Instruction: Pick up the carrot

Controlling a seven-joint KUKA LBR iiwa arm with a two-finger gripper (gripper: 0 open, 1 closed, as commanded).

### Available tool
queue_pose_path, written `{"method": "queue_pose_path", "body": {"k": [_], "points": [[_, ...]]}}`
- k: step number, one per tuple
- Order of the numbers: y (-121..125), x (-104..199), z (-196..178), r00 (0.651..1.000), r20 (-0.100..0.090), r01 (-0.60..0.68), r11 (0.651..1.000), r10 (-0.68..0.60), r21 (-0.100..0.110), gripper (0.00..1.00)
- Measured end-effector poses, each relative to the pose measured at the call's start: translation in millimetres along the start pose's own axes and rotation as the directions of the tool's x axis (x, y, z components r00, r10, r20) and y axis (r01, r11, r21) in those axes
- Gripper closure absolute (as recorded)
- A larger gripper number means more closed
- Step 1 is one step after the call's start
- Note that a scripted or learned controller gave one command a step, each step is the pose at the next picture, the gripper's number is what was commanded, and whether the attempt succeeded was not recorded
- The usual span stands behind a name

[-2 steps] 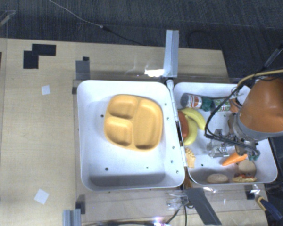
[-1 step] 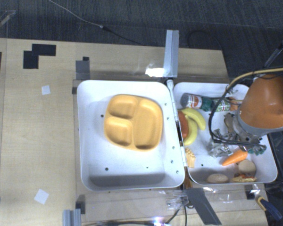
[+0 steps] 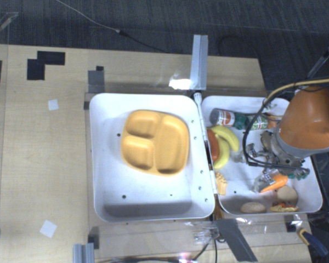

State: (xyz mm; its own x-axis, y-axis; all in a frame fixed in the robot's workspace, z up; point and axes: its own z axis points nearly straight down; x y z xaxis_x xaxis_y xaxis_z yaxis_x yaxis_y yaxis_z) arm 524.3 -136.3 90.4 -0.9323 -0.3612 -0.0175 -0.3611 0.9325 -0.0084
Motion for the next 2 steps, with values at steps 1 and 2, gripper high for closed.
{"method": "queue_pose_path", "body": {"k": [1,2], "points": [[4,23,0,0.998,0.001,0.064,0.998,-0.064,0.002,0.00],[-30,8,1,0.998,-0.004,0.056,0.998,-0.056,-0.001,0.00]]}}
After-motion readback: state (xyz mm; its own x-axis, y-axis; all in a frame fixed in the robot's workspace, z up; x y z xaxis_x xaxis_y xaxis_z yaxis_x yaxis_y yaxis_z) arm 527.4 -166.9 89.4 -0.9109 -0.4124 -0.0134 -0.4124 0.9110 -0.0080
